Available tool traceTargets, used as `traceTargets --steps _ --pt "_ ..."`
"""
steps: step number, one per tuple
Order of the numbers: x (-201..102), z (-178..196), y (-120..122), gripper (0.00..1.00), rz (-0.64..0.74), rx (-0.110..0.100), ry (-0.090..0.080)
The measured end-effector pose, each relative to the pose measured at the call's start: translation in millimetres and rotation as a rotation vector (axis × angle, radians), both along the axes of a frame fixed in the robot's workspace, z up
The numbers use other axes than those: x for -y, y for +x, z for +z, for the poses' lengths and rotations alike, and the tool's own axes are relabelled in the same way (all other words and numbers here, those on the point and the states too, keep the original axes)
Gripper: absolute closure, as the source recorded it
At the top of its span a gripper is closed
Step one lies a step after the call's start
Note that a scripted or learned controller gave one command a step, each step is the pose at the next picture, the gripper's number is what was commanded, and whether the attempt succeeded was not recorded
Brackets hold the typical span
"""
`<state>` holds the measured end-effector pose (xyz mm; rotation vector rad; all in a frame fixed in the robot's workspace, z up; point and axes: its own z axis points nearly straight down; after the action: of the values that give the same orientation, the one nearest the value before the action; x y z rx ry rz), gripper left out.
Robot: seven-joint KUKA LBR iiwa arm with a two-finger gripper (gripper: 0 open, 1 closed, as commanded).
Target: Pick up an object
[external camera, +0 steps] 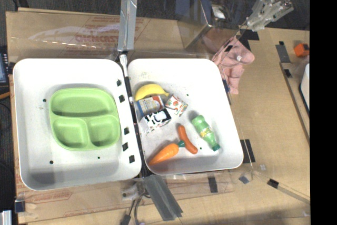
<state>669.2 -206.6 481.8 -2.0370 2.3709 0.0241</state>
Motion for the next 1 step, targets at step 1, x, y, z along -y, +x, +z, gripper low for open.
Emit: traceTargets --steps 1 --pt "-0.1 8.5 2.1 1.00 0.003 0.002 0.004"
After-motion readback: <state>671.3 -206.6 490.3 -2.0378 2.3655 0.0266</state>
